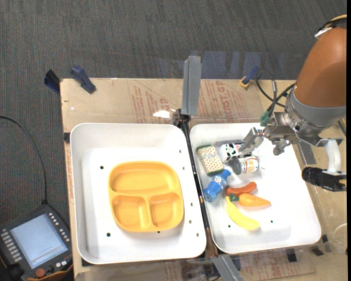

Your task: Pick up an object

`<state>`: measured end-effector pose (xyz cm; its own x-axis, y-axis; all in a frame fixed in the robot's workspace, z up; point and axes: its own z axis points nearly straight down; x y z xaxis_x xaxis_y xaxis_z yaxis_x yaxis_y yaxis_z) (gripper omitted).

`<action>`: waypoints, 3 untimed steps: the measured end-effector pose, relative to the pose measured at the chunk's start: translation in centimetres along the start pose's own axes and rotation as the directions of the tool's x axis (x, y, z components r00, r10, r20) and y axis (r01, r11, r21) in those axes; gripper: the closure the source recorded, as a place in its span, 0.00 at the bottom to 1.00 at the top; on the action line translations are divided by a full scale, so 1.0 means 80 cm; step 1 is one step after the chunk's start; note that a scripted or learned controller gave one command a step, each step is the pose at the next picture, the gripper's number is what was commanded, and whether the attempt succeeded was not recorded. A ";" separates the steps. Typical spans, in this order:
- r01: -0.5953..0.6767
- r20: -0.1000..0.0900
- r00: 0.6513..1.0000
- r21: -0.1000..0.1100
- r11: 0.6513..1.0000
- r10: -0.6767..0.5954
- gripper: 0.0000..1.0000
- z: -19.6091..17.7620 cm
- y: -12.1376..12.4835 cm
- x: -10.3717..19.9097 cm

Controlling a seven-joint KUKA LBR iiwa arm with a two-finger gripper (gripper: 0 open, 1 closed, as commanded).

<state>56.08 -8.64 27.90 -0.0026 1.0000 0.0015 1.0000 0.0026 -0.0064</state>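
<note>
- My gripper hangs in the right half of the frame, above the upper part of the right bin, with my grey wrist and orange band behind it toward the right edge.
- Whether I am clenched or released I cannot tell from this angle.
- Just below and left of me stands a small black-and-white cow figure, with a little jar lying beside it.
- Left of those sits a speckled sponge block, and under it a blue bottle near the bin's left wall.
- Lower in the bin lie a red chili, an orange carrot and a yellow banana, close together.
- The left bin holds a yellow divided plate at its middle.
</note>
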 end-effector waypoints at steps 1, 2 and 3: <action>-0.079 -0.001 0.997 0.001 0.997 0.079 0.00 0.176 -0.026 -0.070; 0.048 0.000 0.999 -0.003 0.999 -0.048 0.00 0.241 0.019 -0.061; 0.040 -0.002 0.999 -0.001 0.999 -0.040 1.00 0.230 0.018 -0.063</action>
<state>57.40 -13.65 9.47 -0.0427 0.9991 0.0037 0.9991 0.0427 -0.0052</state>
